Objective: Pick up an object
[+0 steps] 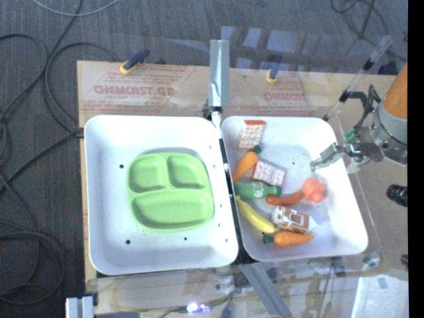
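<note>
- The gripper (326,158) hangs over the right bin (344,237), near its right wall; whether it is open or closed cannot be told, and nothing shows in its grasp.
- An orange-pink toy fruit (314,189) lies in the right bin, just below the gripper.
- Beside that fruit in the same bin: carrots, a banana (255,217), a green bottle (255,190), small cartons.
- A green divided plate (171,191) sits in the left bin (106,244).

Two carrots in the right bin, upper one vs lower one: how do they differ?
The upper carrot lies steeply slanted, leafy end up, against the bin's left wall; the lower carrot lies almost level near the front, leafy end left. The upper carrot touches the green bottle; the lower carrot sits against the banana. Both are orange with green tops.
</note>
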You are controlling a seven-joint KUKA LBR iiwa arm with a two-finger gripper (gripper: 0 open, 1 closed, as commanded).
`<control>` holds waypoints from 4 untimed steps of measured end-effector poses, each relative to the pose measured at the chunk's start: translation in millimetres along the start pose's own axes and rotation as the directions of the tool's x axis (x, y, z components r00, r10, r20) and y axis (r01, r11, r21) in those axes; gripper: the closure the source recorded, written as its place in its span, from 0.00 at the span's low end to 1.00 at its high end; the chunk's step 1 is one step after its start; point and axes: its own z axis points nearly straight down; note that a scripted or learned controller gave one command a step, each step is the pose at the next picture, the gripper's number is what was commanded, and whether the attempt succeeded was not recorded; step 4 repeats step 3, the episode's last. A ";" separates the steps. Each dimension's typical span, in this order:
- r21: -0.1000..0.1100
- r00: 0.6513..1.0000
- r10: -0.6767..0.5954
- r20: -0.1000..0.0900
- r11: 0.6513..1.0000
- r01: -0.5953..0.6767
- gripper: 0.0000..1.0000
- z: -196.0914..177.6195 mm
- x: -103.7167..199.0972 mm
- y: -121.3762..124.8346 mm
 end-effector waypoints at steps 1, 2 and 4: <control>-0.011 0.988 -0.152 0.004 0.988 0.152 0.00 158.1 40.6 -8.4; -0.015 0.989 -0.150 0.008 0.989 0.150 1.00 149.4 39.3 -6.9; 0.000 0.992 0.123 0.005 0.992 -0.123 1.00 -3.5 71.2 35.7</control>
